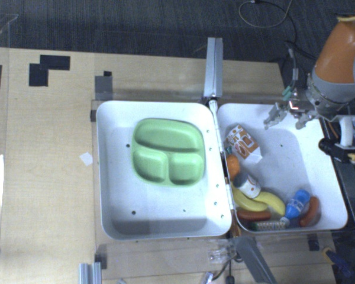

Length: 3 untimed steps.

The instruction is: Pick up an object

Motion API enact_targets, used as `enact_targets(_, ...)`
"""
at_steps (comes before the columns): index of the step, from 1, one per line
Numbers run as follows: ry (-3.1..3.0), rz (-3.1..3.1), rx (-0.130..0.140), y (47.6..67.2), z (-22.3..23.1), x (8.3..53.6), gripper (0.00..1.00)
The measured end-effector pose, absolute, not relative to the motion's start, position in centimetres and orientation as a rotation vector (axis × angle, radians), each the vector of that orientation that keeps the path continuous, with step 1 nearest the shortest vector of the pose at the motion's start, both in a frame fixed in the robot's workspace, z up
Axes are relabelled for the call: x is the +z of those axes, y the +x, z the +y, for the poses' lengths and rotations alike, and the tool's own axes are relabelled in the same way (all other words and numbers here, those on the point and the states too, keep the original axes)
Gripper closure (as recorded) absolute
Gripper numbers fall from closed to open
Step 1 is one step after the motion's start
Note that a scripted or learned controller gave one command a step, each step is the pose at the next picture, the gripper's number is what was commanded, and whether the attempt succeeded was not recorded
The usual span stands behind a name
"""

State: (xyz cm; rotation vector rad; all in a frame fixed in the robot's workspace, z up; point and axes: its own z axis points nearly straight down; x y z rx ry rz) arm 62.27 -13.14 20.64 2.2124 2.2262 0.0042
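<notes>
My gripper (287,119) hovers over the far edge of the right bin (319,164), its two fingers spread open with nothing between them. Below and to its left lies a white and orange carton (243,142). Along the bin's left and near sides lie an orange ball-like item (232,166), a small white and black bottle (250,187), a yellow banana (261,203), a blue bottle (296,206) and a red sausage-like piece (310,212). All of these rest on the bin floor, apart from the gripper.
The left bin (115,176) holds a green divided tray (168,151). A metal divider post (213,70) stands between the bins at the back. Black cables and gear sit beyond the right bin's right edge.
</notes>
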Motion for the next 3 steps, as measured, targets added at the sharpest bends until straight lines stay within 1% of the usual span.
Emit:
enact_targets(1,1.965,2.408,0.035,63.4,-9.7,12.0,0.0)
enact_targets(2,1.903,2.448,0.041,63.5,-9.2,11.1,0.0)
enact_targets(3,1.636,2.639,0.03,65.2,-9.5,11.0,0.0)
